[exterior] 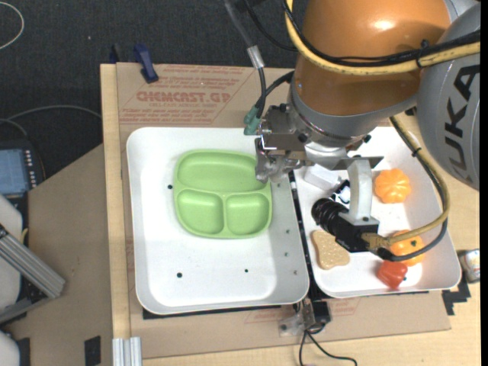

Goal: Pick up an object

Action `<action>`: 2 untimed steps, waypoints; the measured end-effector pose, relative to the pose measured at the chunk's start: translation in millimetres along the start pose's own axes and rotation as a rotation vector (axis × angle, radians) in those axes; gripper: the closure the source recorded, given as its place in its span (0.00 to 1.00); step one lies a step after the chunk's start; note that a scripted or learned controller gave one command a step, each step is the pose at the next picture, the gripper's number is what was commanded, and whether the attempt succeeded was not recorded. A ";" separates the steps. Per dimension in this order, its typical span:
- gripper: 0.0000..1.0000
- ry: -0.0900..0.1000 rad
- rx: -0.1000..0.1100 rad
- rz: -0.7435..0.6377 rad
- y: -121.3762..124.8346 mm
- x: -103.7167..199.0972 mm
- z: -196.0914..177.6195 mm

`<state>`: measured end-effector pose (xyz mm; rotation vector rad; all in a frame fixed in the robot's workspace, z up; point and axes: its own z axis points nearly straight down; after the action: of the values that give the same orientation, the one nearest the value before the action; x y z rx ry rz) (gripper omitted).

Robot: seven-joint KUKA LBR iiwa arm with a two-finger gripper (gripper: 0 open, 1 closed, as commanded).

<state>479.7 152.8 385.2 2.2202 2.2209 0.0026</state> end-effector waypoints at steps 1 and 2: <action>1.00 0.000 -0.001 -0.001 0.4 0.5 -10.1; 1.00 0.000 -0.003 -0.001 0.9 0.9 -20.3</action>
<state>480.6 153.7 405.5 2.2175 2.2204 0.0061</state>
